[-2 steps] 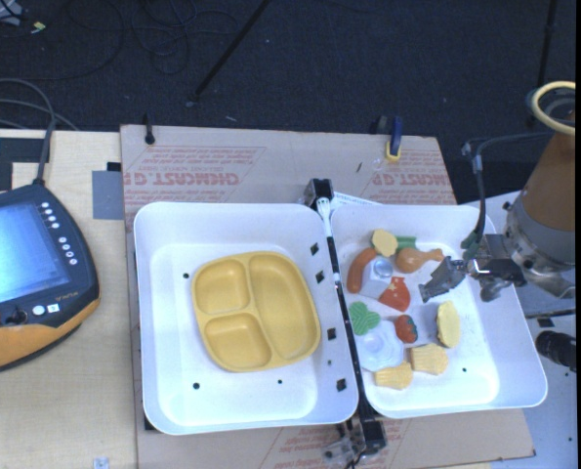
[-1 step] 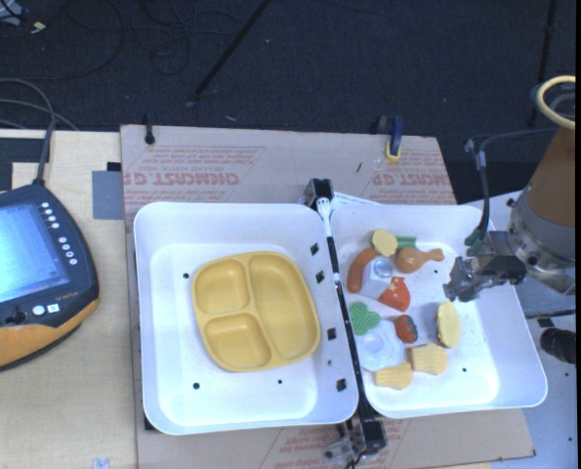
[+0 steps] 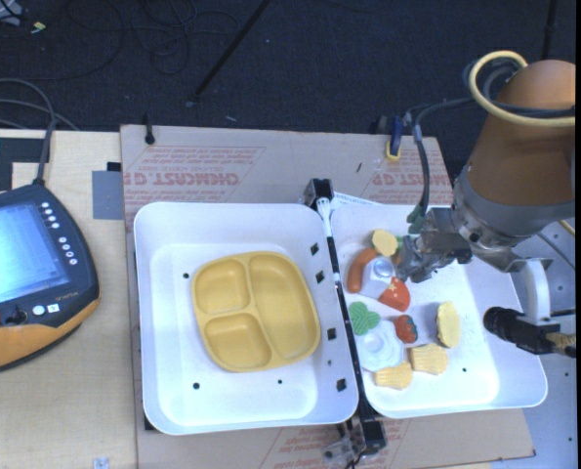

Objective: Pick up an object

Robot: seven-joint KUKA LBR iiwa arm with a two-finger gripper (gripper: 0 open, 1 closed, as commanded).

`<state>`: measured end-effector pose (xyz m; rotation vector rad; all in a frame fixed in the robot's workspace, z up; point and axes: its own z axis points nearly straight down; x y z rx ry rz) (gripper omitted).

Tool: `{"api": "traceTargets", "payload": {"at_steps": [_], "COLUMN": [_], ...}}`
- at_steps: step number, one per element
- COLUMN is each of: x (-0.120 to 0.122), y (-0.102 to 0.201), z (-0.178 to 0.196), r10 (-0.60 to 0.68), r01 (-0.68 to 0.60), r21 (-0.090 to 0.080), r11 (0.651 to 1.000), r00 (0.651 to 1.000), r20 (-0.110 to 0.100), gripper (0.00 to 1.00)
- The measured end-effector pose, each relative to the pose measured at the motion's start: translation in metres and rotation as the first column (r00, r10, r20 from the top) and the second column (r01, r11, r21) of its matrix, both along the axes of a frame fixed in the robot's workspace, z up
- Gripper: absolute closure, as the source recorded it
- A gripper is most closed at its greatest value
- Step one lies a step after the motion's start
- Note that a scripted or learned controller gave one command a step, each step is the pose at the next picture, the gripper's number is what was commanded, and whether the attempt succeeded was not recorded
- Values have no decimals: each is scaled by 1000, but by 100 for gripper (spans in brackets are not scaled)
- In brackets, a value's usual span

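The tool [image 3: 419, 259] hangs low over the right bin [image 3: 510, 379], can't tell its grip, probably lining up on the toy food [image 3: 395, 296] piled at its 8 o'clock, yellow tray [image 3: 255, 311] opposite.

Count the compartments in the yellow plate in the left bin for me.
3. The yellow plate has two compartments side by side across its far half, upper left and upper right, and one at the near side, lower left. Nothing hides any part of it.

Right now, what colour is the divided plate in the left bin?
Yellow. The three-compartment divided plate shows plainly in the camera view, lying in the left white bin.
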<state>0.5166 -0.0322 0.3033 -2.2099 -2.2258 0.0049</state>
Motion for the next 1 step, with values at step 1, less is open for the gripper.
{"api": "traceTargets", "payload": {"at_steps": [1], "x": [-11], "y": [60], "z": [75], "r10": [0], "r01": [0], "r21": [-1], "r11": [1000], "r00": [1000], "r20": [5], "gripper": [100]}}
